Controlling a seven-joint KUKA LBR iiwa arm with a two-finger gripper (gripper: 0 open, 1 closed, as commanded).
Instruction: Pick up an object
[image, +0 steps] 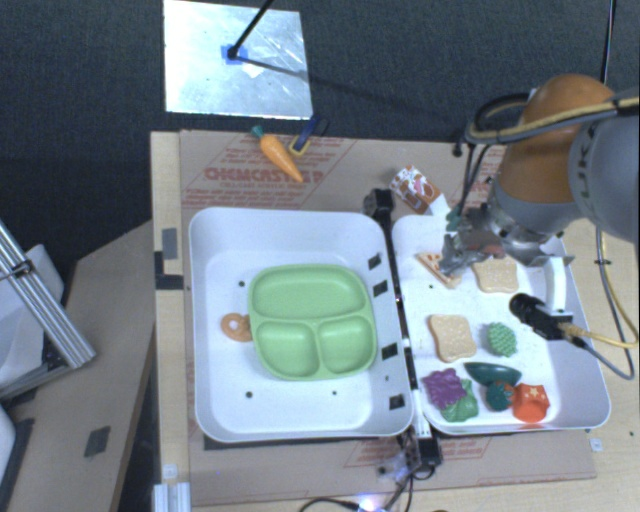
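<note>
arm: the grey KUKA arm (560, 150) is seen reaching in from the right, orange band up top, bent down over the far end of the right bin (590, 395)

gripper: the gripper (458, 255) is parked low by the right bin's far-left corner, right on top of a pizza slice (437, 267). Whether that claw is spread or pinched can't be told, too blurry tbh

right bin stuff: two toast slices are laid out, one (497, 275) just beside the gripper, the other (452, 336) mid-bin toward the left wall. A green leafy piece (501, 339) sits next to that one. Along the near edge, purple grapes (449, 392), a dark green veggie (493, 376) and an orange-red piece (531, 401) are lined up

left bin: the left bin (215, 330) is taken up by a green divided plate (310, 320), with a small pretzel (236, 327) touching its left edge

outside the bins: a carrot (280, 156) is left on the bench near its far edge, and a wrapped snack (413, 188) lies just past the right bin's far-left corner
</note>
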